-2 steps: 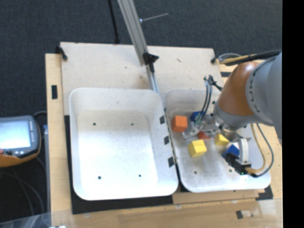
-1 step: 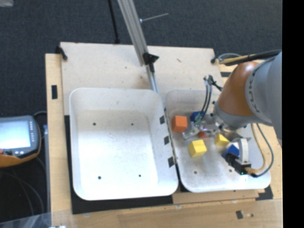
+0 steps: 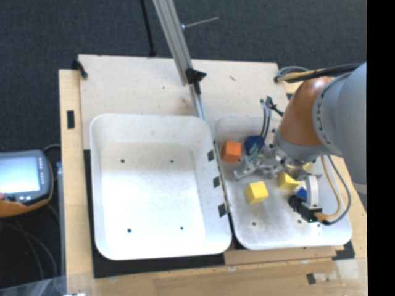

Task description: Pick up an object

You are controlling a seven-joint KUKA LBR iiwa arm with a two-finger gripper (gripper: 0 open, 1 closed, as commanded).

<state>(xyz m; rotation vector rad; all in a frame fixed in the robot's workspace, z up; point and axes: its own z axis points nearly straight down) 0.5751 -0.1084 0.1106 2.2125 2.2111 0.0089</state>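
Note:
In the right bin (image 3: 271, 236) lie several small blocks. An orange cube (image 3: 232, 151) sits near the bin's left wall, with a blue object (image 3: 253, 144) just right of it. A yellow cube (image 3: 257, 192) rests nearer the front, and a second yellow piece (image 3: 287, 180) lies partly under the arm. My gripper (image 3: 250, 167) hangs low over the bin floor, between the orange cube and the yellow cube. No block shows between its fingers.
The left bin (image 3: 148, 184) stands beside the right one. A slanted metal pole (image 3: 176, 39) rises from the back of the bench. The arm's orange band (image 3: 300, 113) and cables (image 3: 311, 208) cover the right bin's right side. A handheld screen (image 3: 21, 177) lies off the bench at left.

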